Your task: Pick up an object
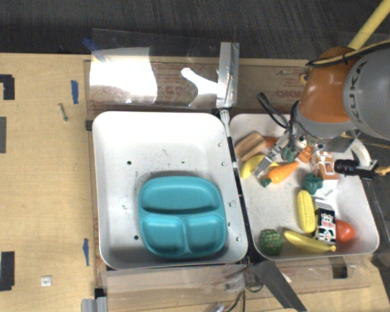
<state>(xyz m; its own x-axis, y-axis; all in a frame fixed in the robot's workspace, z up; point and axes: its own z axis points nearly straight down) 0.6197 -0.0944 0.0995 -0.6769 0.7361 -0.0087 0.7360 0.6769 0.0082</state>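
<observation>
My gripper (278, 157) hangs low in the right bin (364, 203), below the arm's orange band (325, 95). It sits just above an orange carrot (285, 171), between a brown bread loaf (249, 143) and an orange-and-white item (323, 164). A yellow lemon-like piece (249, 167) lies to its left. Further forward are a teal piece (311, 184), a corn cob (305, 211), a small milk carton (325, 225), a red tomato (346, 231), a banana (307, 240) and a green broccoli-like piece (270, 240). The wrist hides the spot where the gripper meets the toys.
The left bin (117, 148) holds a teal divided plate (182, 214) toward its front. A clear plastic sheet and a metal bracket (227, 73) stand behind the bins. The divider between the bins (237, 187) runs just left of the toys.
</observation>
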